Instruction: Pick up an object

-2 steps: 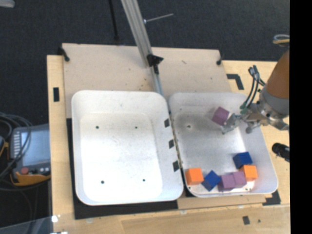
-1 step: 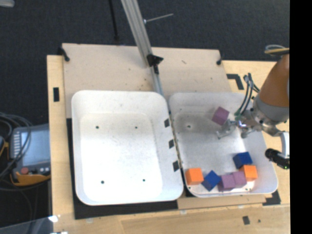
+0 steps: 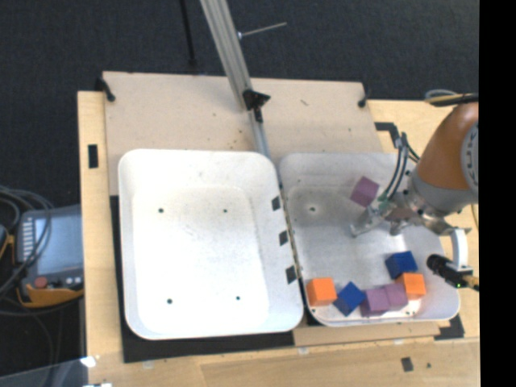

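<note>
Worktop [image 3: 93, 216] is carrying two shallow white bins side by side. Left bin [image 3: 201, 240] is sitting toward the worktop's left half; right bin [image 3: 322, 192] is sitting against its right half. The grey arm with orange band [image 3: 447, 156] is reaching in over the right bin's right edge. Claw [image 3: 372, 220] is hanging low near the right bin's centre; cannot tell whether it is open or closed. A purple block [image 3: 364, 190] is lying just above the claw, toward the bin's far edge; contact unclear. Other blocks are clustering along the near edge: an orange cube [image 3: 322, 290] by the near-left corner, a blue cube [image 3: 350, 297] beside it, purple blocks [image 3: 385, 299] next, a second orange cube [image 3: 414, 285] near the right corner, and another blue cube [image 3: 401, 264] just above.
</note>
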Robot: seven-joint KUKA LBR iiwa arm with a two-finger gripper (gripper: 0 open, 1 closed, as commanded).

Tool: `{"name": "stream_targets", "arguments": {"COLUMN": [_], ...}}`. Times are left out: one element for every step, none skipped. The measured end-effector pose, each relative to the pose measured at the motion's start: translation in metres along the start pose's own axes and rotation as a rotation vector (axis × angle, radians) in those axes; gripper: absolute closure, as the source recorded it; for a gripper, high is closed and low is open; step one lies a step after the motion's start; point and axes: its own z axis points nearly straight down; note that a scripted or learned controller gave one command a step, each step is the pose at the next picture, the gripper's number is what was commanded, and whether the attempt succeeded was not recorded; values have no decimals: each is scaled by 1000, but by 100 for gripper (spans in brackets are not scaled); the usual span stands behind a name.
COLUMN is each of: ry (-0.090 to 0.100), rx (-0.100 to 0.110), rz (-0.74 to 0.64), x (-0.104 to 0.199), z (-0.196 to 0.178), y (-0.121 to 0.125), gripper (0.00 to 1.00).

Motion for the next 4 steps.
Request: {"name": "stream_targets", "arguments": {"ry": [0,1,1,3], "rx": [-5,-5,-4,-1], "rz": [4,-6,-8,-10], "x": [-1,-1,1,0], "z": [-13,-75,-124,-140], "y": [1,10,20,21], "gripper": [100,100,100,100]}}
